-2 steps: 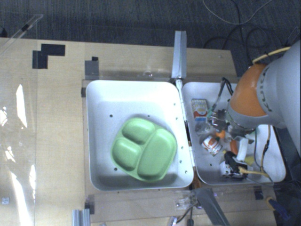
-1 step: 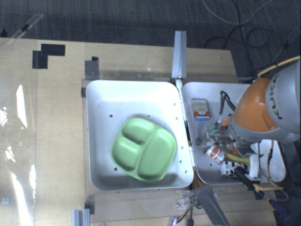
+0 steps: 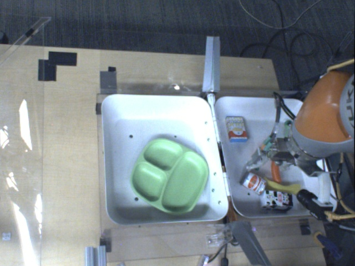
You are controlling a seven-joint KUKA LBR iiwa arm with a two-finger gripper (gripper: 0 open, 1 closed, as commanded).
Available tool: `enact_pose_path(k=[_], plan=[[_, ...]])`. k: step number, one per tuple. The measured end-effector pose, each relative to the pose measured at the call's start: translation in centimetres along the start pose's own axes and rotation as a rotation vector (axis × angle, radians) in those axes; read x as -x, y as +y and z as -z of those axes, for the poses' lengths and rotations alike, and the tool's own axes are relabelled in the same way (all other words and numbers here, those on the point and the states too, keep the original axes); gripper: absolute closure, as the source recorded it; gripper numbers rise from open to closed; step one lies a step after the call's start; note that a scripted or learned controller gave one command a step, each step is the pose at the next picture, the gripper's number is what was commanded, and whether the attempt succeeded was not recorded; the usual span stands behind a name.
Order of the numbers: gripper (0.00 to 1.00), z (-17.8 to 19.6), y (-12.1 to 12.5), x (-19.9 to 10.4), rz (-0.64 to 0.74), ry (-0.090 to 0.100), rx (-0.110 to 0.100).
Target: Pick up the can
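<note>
White right bin (image 3: 244, 107), taken as landmark: can (image 3: 254, 183), red and white, lies on its side near the bin's front edge. Gripper (image 3: 265, 155) hangs just behind the can, near the bin's middle; whether its jaws are spread or pressed together cannot be told. Small box (image 3: 236, 129) sits toward the bin's back. Banana (image 3: 284, 187) lies just right of the can. Green sectioned tray (image 3: 170, 174) fills the neighbouring left bin (image 3: 119, 121).

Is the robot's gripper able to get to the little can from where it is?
Probably yes. The gripper hangs in the right bin just above the can, with nothing between them; the banana lies close beside it.
</note>
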State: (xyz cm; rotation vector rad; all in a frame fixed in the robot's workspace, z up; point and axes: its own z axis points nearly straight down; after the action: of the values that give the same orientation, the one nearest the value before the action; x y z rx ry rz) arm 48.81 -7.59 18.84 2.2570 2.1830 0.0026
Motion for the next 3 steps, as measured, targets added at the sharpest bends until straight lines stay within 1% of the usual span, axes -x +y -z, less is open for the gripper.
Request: enact_pose_path(k=[1,2,3], plan=[[0.00,-10.0,0.8,0.8,0.279,0.001,0.005],[0.00,-10.0,5.9,0.9,0.205,0.000,0.008],[0.00,-10.0,2.1,1.0,0.179,-0.001,0.011]])
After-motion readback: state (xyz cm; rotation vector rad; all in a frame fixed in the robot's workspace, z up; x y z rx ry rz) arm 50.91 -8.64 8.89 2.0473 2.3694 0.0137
